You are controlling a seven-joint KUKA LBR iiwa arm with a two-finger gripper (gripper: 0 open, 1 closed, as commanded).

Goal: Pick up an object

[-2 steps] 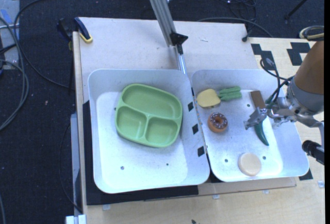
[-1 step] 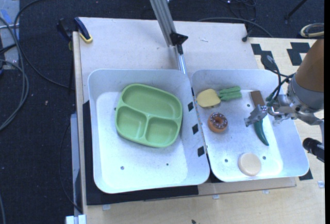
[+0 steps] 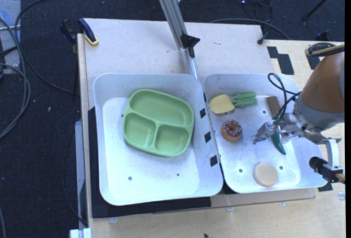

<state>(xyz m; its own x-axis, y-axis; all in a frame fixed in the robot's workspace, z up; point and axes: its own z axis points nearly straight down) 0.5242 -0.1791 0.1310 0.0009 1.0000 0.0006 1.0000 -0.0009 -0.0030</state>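
Claw (image 3: 267,131) hangs spread open above the right bin (image 3: 241,174), grasping nothing.

The arm (image 3: 323,94) is big and round, orange on top and grey lower down. A black cable (image 3: 279,86) loops beside it. Its small hand (image 3: 264,134) is shiny grey metal.

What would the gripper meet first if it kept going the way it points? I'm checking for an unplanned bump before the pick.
The gripper points left across the right bin, so the chocolate donut looks first in its line. Height above the bin floor is unclear, so it might pass over.
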